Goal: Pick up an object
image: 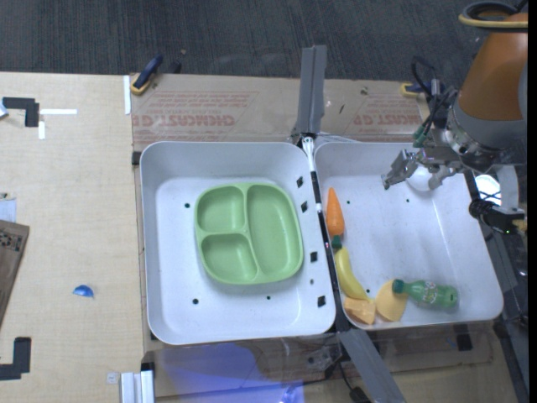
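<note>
The right bin (436, 233) holds an orange carrot (335, 211) against its left wall, with a yellow banana (348, 274) below it. Yellow-orange food pieces (376, 306) lie in the near left corner, and a green bottle (426, 292) lies on its side beside them. My gripper (416, 172) hangs above the far part of this bin, open, with nothing between its fingers. It is well apart from all the objects, up and to the right of the carrot.
The left bin (168, 250) holds a green three-compartment plate (249, 232). A grey divider post (312, 91) stands at the back between the bins. A cardboard sheet (218, 107) lies behind them. The arm's orange band (495, 74) is at the upper right.
</note>
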`<state>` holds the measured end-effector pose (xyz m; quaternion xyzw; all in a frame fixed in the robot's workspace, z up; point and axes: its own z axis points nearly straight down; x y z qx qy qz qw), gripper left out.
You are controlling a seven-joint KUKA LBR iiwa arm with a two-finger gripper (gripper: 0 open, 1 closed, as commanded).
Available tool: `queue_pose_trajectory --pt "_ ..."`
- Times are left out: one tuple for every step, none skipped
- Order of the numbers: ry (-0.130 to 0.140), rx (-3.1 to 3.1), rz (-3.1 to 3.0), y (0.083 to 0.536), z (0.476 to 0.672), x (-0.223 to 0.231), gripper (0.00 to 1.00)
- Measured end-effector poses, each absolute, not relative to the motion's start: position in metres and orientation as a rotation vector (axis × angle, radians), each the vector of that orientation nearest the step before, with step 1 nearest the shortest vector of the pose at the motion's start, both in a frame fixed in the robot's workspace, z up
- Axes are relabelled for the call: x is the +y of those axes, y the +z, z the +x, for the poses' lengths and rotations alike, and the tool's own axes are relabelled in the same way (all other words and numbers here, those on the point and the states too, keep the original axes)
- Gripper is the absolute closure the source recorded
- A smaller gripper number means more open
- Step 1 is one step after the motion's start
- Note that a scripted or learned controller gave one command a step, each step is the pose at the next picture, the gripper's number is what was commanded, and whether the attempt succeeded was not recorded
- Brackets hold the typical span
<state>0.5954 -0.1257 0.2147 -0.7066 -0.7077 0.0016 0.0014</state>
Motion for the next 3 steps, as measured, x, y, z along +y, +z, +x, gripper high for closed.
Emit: queue_pose_trajectory --pt "0.007 -2.087 -2.344 0.189 0.611 -0.079 0.0" --pt "0.004 -2.219 -2.224 0.091 0.578 -0.095 0.0" --pt "0.003 -2.243 -2.195 0.09 0.495 -0.105 0.0"
